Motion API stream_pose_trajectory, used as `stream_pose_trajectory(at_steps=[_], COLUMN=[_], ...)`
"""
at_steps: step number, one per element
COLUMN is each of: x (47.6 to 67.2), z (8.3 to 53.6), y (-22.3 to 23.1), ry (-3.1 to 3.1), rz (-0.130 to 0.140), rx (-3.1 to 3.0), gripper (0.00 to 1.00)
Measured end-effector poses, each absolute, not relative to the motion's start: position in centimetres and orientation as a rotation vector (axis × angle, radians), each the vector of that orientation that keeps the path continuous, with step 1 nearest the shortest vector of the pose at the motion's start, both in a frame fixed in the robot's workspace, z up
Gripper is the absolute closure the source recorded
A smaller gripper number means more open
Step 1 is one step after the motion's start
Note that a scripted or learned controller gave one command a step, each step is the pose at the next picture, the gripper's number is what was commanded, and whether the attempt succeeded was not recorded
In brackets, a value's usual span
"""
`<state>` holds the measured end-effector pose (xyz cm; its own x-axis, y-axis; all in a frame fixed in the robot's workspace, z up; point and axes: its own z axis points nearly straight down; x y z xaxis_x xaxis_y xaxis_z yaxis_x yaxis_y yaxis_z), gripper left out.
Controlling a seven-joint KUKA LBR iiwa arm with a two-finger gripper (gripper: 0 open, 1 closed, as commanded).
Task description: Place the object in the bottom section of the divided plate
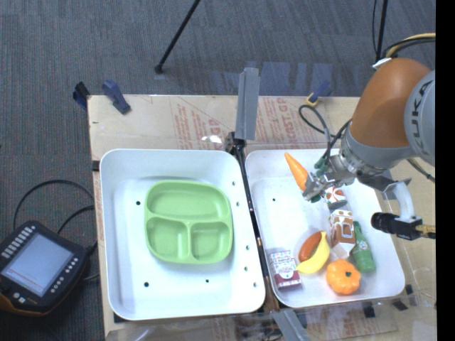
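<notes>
The gripper (318,187) hangs in the right bin (264,163) at frame right, against the carrot (296,170), which slants up-left from it. Whether the fingers grip it, I cannot tell. The plate (189,221) lies well left, in the left bin (121,190).

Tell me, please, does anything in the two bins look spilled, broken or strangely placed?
Nothing stands out. The green plate lies flat in the left bin. The carrot, banana, small pumpkin and red box lie loosely in the right bin, with the gripper above them.
</notes>
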<state>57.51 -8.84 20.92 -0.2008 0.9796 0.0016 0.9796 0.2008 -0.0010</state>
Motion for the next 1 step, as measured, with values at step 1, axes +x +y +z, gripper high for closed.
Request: stream_pose_trajectory(at_steps=[1], x=[58.85], z=[18.56], y=[-3.04], ry=[-2.385], rz=[0.005], rx=[-2.037], gripper=[1.00])
